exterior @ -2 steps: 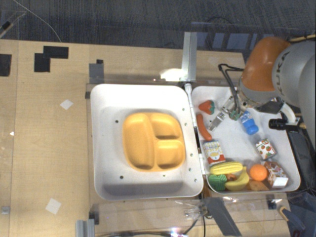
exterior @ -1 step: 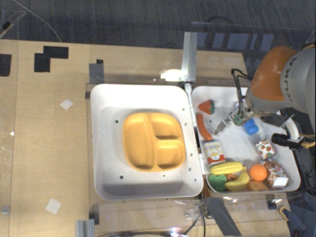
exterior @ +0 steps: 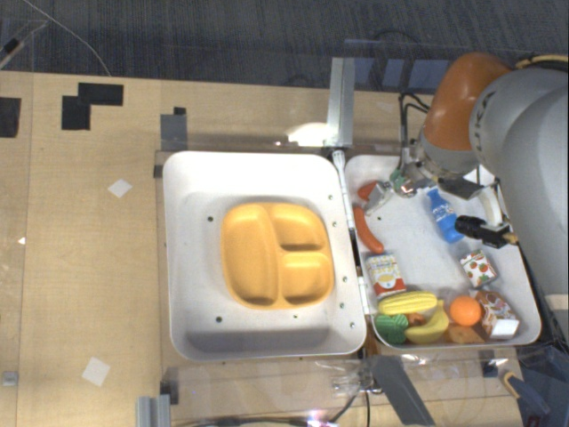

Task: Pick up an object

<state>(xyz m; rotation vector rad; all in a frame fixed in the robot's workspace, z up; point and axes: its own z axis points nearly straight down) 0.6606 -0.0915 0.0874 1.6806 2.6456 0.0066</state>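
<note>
A: Where is the grey arm with the orange band (exterior: 462, 105)?

B: It reaches in from the right over the far end of the right shallow white bin (exterior: 533, 314). Its jaws sit low around the gripper (exterior: 400, 185), near a red sausage-shaped toy (exterior: 366, 229) that lies along the bin's left wall.

A: Are the jaws holding anything?

B: I cannot tell how far apart they stand, and nothing is clearly seen between them.

A: What else lies there?

B: A blue bottle (exterior: 442, 213) just right of the gripper, a small red-and-white carton (exterior: 385, 274), a yellow corn cob (exterior: 409, 303), a banana (exterior: 428, 326) and an orange ball (exterior: 465, 310) at the near end. The left white bin (exterior: 187, 238) holds a yellow divided plastic tray (exterior: 274, 254) on the wooden surface (exterior: 80, 265).
</note>
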